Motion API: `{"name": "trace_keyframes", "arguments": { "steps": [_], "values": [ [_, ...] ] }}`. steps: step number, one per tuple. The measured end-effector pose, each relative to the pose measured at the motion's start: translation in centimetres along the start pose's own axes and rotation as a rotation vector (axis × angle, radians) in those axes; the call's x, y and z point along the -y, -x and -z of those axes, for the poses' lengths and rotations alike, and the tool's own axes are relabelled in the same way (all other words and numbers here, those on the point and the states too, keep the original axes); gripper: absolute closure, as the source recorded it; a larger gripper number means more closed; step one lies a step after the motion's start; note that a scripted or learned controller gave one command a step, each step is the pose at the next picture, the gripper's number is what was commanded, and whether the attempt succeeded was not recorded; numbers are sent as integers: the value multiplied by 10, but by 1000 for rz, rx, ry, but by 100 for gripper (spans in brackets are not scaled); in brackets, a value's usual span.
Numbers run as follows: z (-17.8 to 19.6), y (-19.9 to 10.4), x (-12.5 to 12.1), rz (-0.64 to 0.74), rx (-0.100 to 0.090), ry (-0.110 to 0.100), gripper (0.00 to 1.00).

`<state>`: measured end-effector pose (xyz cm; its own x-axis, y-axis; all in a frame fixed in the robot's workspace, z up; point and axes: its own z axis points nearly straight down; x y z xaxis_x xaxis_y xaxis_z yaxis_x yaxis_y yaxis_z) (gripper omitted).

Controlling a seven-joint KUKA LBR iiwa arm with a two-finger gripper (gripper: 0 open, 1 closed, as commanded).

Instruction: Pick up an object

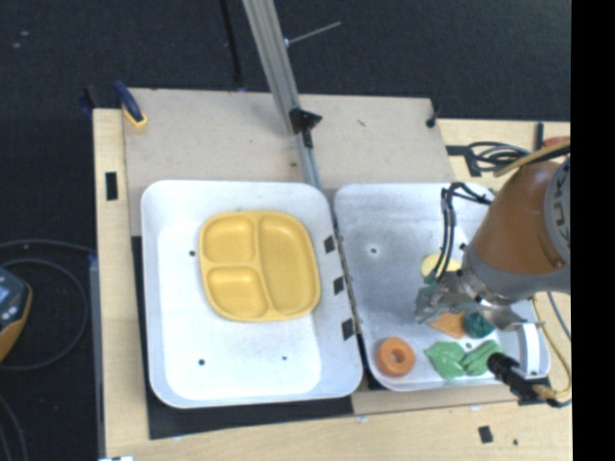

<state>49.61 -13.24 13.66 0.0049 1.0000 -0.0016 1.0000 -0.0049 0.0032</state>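
The left bin (163, 286) is a shallow white tray with rounded corners and a faintly speckled floor; in it lies a yellow divided plate (259, 264), smooth plastic, rounded-square, with three compartments, set toward the bin's upper middle; a grey metal rail (274, 65) slants down from the top edge to the seam between the bins, with small black clips along that seam. The right bin (384, 229) is the same white shape, its floor scuffed grey; near its front edge sits an orange ring (395, 356), doughnut-shaped and matte; just right of it lies a crumpled green piece (459, 360), soft-looking, its form hard to read; above that an orange wedge (448, 324) and a small teal object (478, 326) lie close under the wrist, partly hidden; a yellow item (434, 264) peeks out beside the arm, mostly covered. The arm (524, 229) reaches in from the right, its orange band bulking over the bin's right half; the gripper (440, 301) points down among the small objects; whether it is released or clenched I cannot tell.
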Motion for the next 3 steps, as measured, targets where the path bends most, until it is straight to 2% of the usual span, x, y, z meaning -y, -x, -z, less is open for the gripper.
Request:
{"name": "trace_keyframes", "arguments": {
  "steps": [1, 2, 3],
  "values": [
    [62, 6, -8, 7, 1, 5, 100],
    [109, 10, -3, 8, 1, 4, 100],
    [130, 12, -5, 9, 0, 1, 100]
  ]
}}
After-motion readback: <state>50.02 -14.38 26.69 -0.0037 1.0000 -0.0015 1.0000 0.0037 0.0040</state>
